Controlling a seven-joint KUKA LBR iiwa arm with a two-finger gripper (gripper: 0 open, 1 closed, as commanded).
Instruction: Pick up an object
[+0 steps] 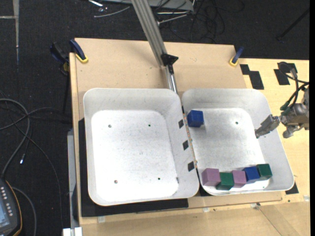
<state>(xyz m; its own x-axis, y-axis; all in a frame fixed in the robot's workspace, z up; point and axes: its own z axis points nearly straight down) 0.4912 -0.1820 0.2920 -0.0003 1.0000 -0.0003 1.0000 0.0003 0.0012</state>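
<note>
A blue cube (195,118) rests alone in the right bin (224,93), close to its upper left corner. Along that bin's front wall runs a row of blocks: purple (210,176), green (226,180), light purple (239,177), blue (252,173) and dark green (264,170). My gripper (275,129) hangs over the bin's right rim, fingers spread and open with nothing between them. It is well right of the blue cube and above the row of blocks.
The left bin (89,104) lies beside the right one, with a narrow divider (186,144) between them. A slanted metal pole (150,26) comes down to the back of the bins. Clamps (78,53) grip the bench's rear corners. Black tape patches (253,76) mark the bench at right.
</note>
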